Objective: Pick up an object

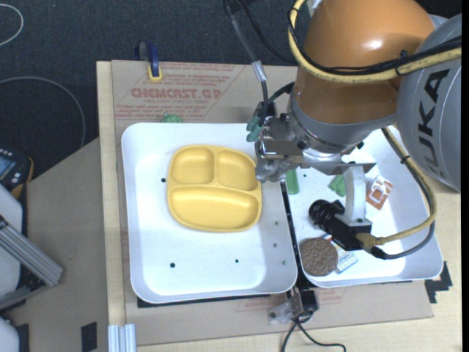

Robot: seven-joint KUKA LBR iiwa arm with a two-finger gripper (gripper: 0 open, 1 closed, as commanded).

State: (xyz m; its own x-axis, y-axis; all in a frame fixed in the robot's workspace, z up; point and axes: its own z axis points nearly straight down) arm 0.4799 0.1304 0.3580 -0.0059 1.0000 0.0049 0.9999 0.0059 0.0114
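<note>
Yellow divided plate (214, 189), camera view: lying flat in left bin (146, 218), upper middle of floor. Smooth matte plastic, rounded-rectangle outline. Three shallow compartments, two small toward far edge and one long toward near edge, with raised ridges between. Right rim close to wall shared with right bin (401, 259). Bare white floor to left of plate and along whole near side, with a few small dark specks.

Gripper (272, 169): metal, hanging low over shared wall, just beside plate's right rim. Contact with plate not clear. Spread or pressed together: cannot tell, tip lost in shadow under wrist. Arm (363, 42), glossy orange dome, covering far part of right bin.

Right bin:
- green piece (292, 182) just beside gripper, against shared wall
- second green piece (338, 185) partly hidden under wrist
- brown speckled disc (317, 255), round and flat, at near-left corner
- small orange-and-white box (379, 193) toward right side

Left half crowded, bare floor along near-right edge.

Both bins resting on pale board (183, 86) with red print.
</note>
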